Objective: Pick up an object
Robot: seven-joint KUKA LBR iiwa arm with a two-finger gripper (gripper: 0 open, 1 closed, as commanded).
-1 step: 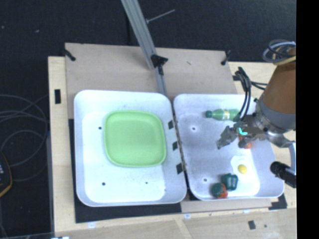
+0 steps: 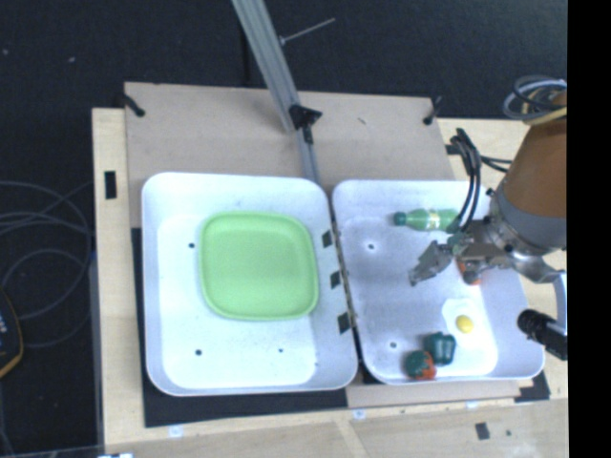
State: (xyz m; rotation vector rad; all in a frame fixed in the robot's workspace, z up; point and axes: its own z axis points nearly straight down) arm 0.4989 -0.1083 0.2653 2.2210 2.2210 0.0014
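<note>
A pale wooden bench (image 2: 229,427) is seen from above, set against a dark floor on which thin cables trail at the far left. A tan board (image 2: 382,141) lies across the bench top, and a grey metal rail (image 2: 267,46) slants down from the upper edge to the gap between the bins. Two shallow white bins with rounded corners are placed side by side on the board. The left bin (image 2: 172,351), well to the left of the pincer, bears a smooth, light green square plate (image 2: 258,265) with softly rounded corners.

The pincer (image 2: 441,259) is positioned over the middle of the right bin (image 2: 382,303), below the grey arm (image 2: 535,208) and its orange band. Whether its jaws are open or closed cannot be told, as they are blurred and seen from above; nothing is clearly seen between them.

A small green bottle (image 2: 427,220), glossy and lying on its side, is found just behind the pincer, near the bin's far wall. A small yellow rounded object (image 2: 464,324) lies in front of the pincer and slightly to the right. Further forward, near the bin's front wall, a dark teal object (image 2: 441,346) and a rounder green-and-red object (image 2: 418,364) are seen touching each other. A reddish object (image 2: 470,275) is partly hidden just right of the pincer.
</note>
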